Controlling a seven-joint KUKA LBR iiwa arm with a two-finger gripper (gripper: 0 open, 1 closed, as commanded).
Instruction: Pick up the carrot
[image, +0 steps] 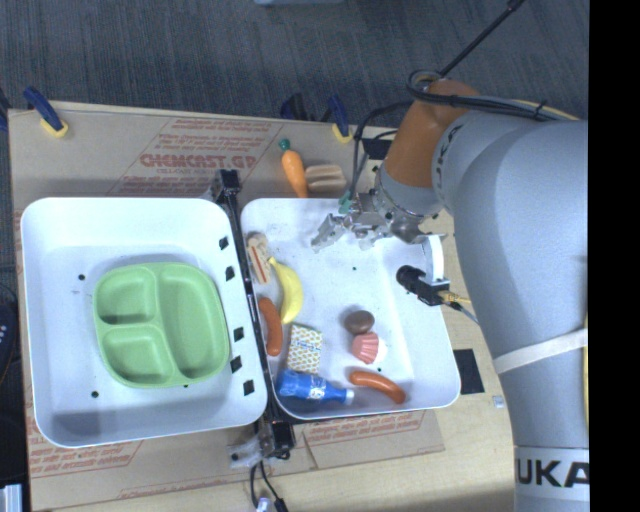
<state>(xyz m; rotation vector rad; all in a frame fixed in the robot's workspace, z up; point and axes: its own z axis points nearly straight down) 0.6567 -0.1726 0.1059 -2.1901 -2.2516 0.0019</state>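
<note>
the carrot (293, 172) lies on the worktop (180, 150) outside the bins, just beyond the far rim of the right bin (430, 370), beside a bread piece (324, 179). the jaws (335, 230) hover inside that bin near its far edge, apparently parted and holding nothing. a grasp likely needs a reach past the rim.

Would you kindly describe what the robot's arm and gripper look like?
The thick rounded grey arm carries an orange band above the wrist and white lettering low on its body. Black cables run along it. The small metallic two-finger gripper looks silvery.
</note>
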